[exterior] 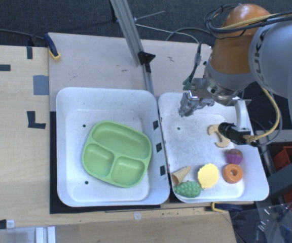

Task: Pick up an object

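My gripper [185, 109] hangs over the far left part of the right bin [196, 140], fingers pointing down, with nothing visible between them. Several toy foods lie along the bin's near and right side: a green bumpy piece [188, 189], a tan cone [180, 174], a yellow round piece [208, 176], an orange ring [232, 173], a purple piece [233, 157] and a beige curved piece [217, 134]. They all lie apart from the gripper, toward the near right.
The left bin [70, 135] holds a green divided tray [116, 154]. A slanted metal pole [131, 29] rises behind the bins. A black part of the arm's fitting [232, 132] sits over the right bin's right side.
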Controlling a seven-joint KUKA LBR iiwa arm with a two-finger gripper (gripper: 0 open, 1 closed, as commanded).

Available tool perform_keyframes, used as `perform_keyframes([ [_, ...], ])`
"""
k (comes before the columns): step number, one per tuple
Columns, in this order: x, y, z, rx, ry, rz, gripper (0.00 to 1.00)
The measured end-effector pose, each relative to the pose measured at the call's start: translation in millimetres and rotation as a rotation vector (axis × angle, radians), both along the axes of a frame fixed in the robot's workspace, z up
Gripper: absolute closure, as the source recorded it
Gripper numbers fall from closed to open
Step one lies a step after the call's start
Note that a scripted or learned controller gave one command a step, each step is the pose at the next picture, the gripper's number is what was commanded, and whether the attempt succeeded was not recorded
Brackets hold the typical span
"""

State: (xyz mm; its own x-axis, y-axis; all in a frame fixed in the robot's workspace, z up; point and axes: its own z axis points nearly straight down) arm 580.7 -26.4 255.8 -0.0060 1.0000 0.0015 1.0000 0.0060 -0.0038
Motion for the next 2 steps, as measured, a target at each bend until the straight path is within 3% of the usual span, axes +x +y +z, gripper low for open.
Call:
perform_keyframes([
  [2, -19, 106, -26, -0.001, 0.000, 0.001, 1.00],
])
